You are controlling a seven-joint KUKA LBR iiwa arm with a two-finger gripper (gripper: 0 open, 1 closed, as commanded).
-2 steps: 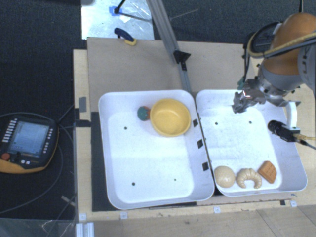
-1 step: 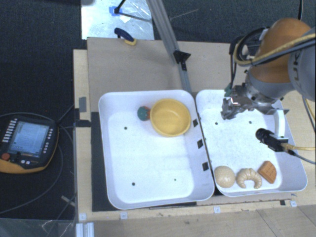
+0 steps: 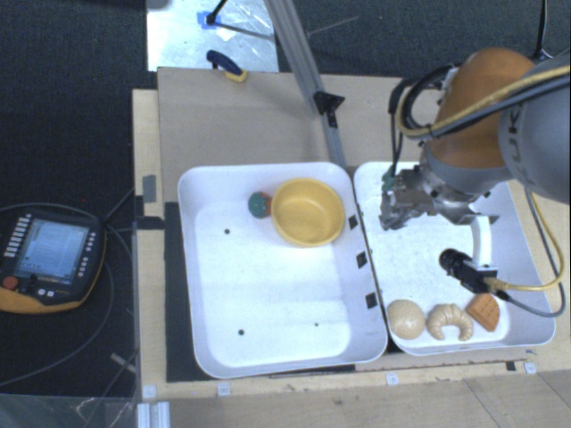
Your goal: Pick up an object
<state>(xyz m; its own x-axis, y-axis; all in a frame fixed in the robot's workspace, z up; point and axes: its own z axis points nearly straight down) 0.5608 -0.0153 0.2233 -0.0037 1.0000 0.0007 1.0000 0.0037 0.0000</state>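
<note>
A: Near edge, right bin [image 3: 522,266]? 3 items: round bun [image 3: 405,317], croissant [image 3: 452,321], waffle piece [image 3: 484,310].
B: Pincer [image 3: 395,210] above them, over that bin; opening can't be told.
A: Left bin [image 3: 268,328]: yellow bowl [image 3: 308,212], teal ball [image 3: 259,204] touching.

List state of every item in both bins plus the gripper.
yellow bowl: upright, left bin, far side
small teal ball: resting against the bowl's left side
round bun: lying in right bin, near edge
croissant: lying beside the bun
waffle piece: lying beside the croissant
gripper: over right bin's far left part, nothing seen between its fingers
</note>
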